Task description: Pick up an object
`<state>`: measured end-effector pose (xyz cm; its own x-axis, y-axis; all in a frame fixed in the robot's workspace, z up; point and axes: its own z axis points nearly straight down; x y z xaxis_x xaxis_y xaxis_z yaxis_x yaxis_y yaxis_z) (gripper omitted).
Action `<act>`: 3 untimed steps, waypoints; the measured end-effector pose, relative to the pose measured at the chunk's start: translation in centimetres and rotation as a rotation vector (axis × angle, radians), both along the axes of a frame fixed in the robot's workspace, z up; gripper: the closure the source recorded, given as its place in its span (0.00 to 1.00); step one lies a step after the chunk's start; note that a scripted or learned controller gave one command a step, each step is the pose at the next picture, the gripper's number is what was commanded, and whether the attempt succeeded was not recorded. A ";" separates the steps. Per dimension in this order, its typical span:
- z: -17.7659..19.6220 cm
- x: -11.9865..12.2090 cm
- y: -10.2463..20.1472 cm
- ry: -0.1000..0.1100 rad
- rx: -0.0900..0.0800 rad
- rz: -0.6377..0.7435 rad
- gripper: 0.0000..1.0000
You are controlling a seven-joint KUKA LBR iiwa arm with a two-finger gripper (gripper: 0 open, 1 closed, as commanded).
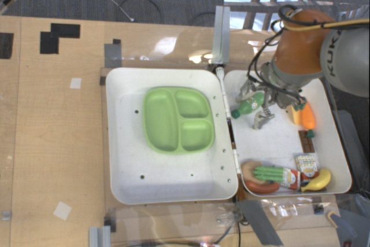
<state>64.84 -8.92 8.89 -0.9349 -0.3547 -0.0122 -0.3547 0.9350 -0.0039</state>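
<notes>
Wooden bench [52,142] bearing two white bins [167,182].

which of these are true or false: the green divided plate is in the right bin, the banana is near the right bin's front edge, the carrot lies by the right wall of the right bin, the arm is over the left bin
1. The green three-compartment plastic plate lies in the right bin. False: it lies in the left white bin.
2. The yellow toy banana lies near the front edge of the right white bin. True.
3. The orange toy carrot lies by the right bin's right wall. True.
4. The grey arm with the orange band reaches over the left bin. False: it is over the right bin, its gripper by a green toy.
</notes>
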 end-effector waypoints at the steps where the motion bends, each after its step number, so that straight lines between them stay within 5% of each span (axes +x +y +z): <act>1: 0.1 2.4 0.6 -0.002 -0.002 0.146 0.00; 2: 0.1 -4.7 -6.2 0.001 -0.007 0.260 0.00; 3: 1.7 -4.0 -5.6 -0.020 -0.007 0.269 1.00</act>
<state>60.83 -14.49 10.58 -0.8067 -0.5904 -0.0261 -0.5901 0.8071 -0.0190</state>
